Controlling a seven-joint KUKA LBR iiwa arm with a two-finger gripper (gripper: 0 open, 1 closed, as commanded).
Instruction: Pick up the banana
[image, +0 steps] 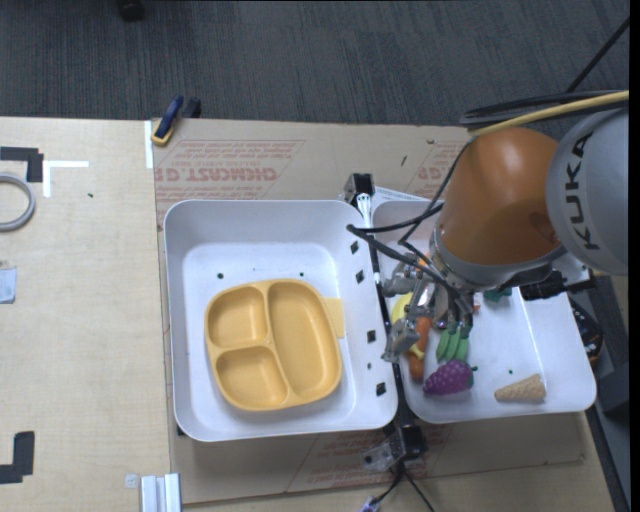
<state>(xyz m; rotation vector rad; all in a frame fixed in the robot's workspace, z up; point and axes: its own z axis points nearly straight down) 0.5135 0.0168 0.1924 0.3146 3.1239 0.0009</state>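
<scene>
while the grey two-finger gripper (425, 318) hangs over the yellow plastic banana (401, 310) in the right shallow white bin (560, 390), i cannot tell its jaw state.

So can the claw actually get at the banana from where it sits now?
Probably yes. The claw hangs low over the right bin, close to the banana, a yellow sliver by the bin's left wall. The wall and the neighbouring green toy crowd it.

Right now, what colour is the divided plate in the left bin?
Yellow, seen best in the camera view: the divided plate.
</scene>
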